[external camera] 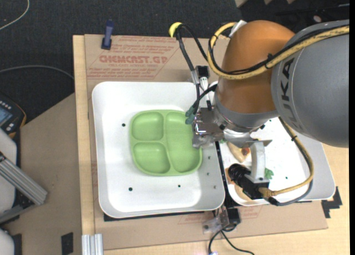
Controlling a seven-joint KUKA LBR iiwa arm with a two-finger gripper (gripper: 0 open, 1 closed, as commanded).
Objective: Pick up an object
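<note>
- One object lies in plain sight for the taking: a green divided plate (158,146), flat in the middle of the left bin (111,137), with three compartments facing up.
- The gripper (199,131) sits low at the plate's right rim, just left of the seam between the two bins and at mid-frame. From this angle it looks to be touching or all but touching that rim.
- Whether the pincer is spread, pressed together or pinching the rim I cannot tell, because the wrist and the bulk of the arm (310,82) cover it from above.
- The right bin (316,165) is largely hidden under the arm. A small brownish thing (242,152) and a green scrap (269,173) peep out by its left wall, too small to name.
- Judged from this, the step in hand is the approach or the grasp itself at the plate's edge. The plate lies flat in the bin, so it is not yet lifted.
- The next move calls for a firm pinch across the thin raised rim, then a straight rise. A shallow, smooth plate gripped at one edge is likely to tilt or slip, so the hold must be secure before any lift.
</note>
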